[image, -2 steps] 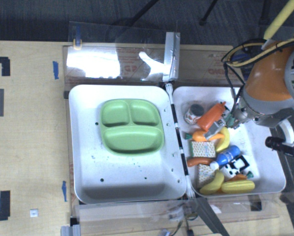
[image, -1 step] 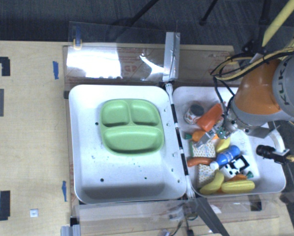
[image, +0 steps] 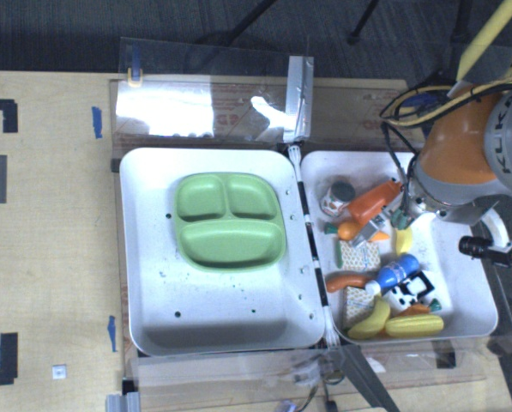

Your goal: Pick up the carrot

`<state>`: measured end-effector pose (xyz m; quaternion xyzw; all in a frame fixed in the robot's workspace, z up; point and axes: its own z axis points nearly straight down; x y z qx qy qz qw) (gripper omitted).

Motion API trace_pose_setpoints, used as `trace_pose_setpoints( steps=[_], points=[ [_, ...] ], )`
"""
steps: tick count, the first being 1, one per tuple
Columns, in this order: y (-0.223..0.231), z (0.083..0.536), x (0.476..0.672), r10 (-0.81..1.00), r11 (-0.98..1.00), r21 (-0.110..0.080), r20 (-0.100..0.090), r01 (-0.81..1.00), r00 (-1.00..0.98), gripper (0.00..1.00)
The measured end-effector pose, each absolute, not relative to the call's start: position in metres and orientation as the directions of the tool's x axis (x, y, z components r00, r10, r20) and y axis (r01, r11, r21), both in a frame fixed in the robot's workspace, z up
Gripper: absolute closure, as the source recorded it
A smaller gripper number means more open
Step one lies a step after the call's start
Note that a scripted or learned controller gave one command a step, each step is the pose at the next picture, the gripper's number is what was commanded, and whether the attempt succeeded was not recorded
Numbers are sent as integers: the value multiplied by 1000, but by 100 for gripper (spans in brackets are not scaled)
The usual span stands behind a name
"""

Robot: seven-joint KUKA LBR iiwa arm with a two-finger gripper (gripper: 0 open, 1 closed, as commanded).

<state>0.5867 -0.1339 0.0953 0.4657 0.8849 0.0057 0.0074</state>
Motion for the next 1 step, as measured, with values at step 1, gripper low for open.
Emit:
trace_pose_setpoints(
  steps=[1],
  points=[
    [-134,106,588,826,564,21,-9,825,-564,100]
  ],
)
